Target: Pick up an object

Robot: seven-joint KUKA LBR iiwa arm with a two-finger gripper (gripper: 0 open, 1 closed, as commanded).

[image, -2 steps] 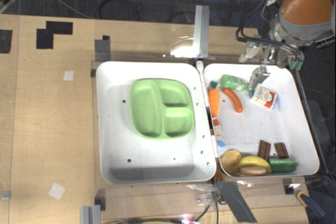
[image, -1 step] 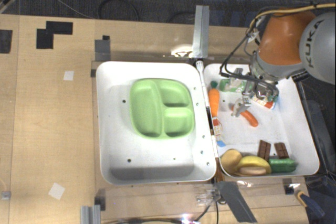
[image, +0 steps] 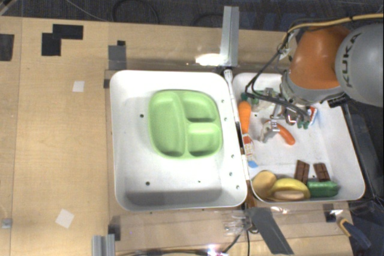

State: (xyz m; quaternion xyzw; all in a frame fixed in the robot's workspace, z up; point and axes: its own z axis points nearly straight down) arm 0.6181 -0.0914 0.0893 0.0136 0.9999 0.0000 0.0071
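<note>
- gripper (image: 277, 127) low in right bin (image: 351, 156), metal fingers down near a small orange piece (image: 288, 136); can't tell if open or closed, nothing seen held
- carrot (image: 245, 115), smooth tapered orange, upright along the bin's left wall
- front edge: round yellow-brown fruit (image: 263, 181), banana (image: 290, 188), green oblong (image: 323, 189) in a row, touching
- two brown bars (image: 302, 171) just behind them
- left bin (image: 129, 129): pale green divided plate (image: 184, 123), three sections, rounded corners, matte plastic

Robotics lab, wooden bench (image: 54, 147), two white bins (image: 129, 189), KUKA arm (image: 354, 60)
</note>
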